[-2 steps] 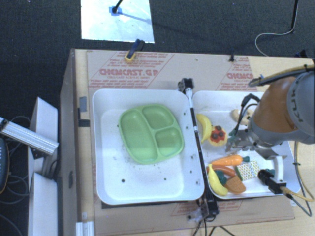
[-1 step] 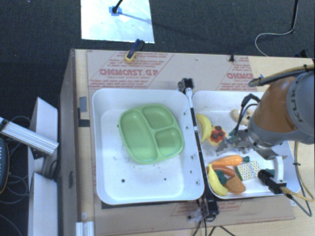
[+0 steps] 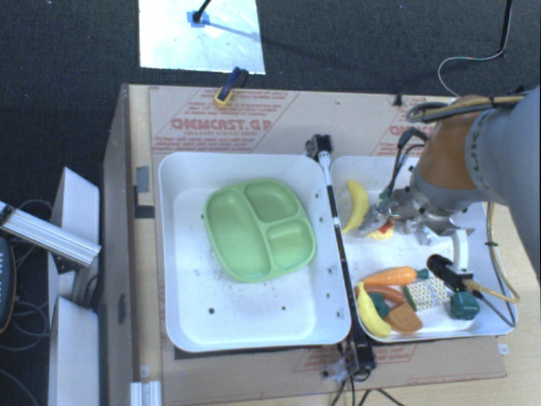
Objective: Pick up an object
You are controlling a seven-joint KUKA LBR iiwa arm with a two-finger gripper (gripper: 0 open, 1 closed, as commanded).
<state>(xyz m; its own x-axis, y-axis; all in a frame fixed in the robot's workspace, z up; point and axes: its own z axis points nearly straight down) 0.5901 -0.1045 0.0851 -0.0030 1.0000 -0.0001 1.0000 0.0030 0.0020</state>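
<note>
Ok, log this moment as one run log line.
arm: over right bin | gripper: low beside banana, grasp unclear | left bin: green tray | pick: not confirmed

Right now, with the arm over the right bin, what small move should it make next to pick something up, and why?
Probably a short drop straight down. The gripper hangs in the right bin just beside the banana, with a small red and yellow item under it. The other toys are heaped at the bin's near end, further away.
</note>
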